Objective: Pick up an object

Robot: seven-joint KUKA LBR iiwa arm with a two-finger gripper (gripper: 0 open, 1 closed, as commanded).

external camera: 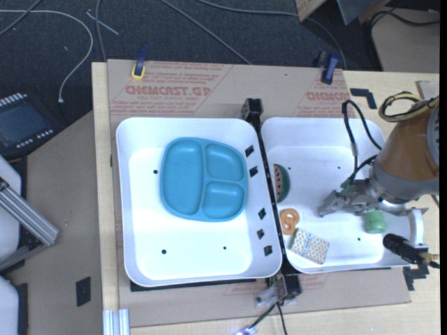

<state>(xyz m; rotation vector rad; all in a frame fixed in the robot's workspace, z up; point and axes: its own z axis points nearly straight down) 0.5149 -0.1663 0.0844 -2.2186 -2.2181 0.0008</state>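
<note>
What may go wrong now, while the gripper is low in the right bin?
1. The gripper sits beside the small green object, not over it, so closing may catch nothing.
2. The orange ring and the patterned square packet lie close together near the white right bin's front; a reach there may push both.

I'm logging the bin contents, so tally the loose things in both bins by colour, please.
Blue: 1, the plate
Green: 1, the block
Orange: 1, the ring
Red and green: 1, the watermelon slice
Pale patterned: 1, the packet
Total: 5

Robotics lab, clamped bench (174, 82), loose cables (63, 19)
</note>
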